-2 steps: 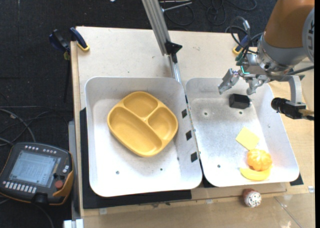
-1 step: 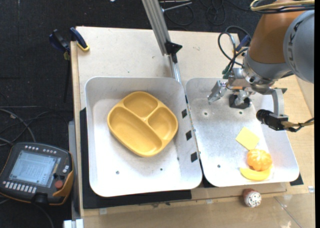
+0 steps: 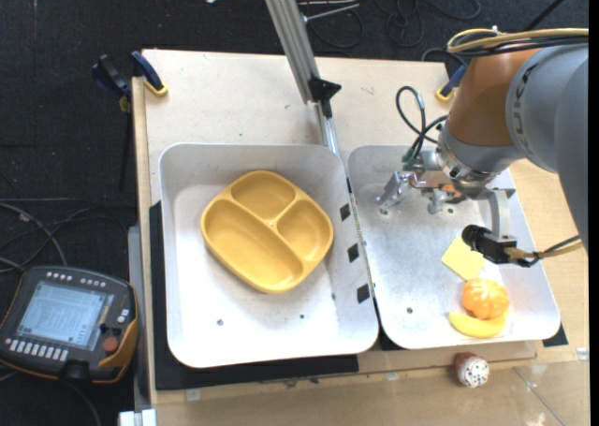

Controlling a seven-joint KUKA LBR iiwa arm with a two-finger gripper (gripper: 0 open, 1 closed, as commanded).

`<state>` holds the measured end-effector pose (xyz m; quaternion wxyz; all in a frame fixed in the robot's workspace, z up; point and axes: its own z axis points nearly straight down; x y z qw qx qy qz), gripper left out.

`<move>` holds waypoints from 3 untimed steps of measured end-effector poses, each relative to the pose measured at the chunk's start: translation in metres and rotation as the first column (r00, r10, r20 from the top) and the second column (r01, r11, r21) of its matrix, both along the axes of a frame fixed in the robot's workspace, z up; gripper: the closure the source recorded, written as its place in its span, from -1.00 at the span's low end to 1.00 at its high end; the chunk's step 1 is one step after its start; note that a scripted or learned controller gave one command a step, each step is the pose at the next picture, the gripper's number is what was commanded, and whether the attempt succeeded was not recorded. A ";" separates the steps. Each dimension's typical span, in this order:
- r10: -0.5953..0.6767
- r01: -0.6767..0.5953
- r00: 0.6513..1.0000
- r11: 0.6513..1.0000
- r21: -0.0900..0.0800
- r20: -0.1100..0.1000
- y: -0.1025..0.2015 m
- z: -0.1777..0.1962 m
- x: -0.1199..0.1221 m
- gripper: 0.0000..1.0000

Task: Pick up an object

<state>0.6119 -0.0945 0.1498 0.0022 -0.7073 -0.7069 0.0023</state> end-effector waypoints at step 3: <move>0.002 -0.002 1.000 1.000 -0.001 0.012 -0.002 0.009 0.011 1.00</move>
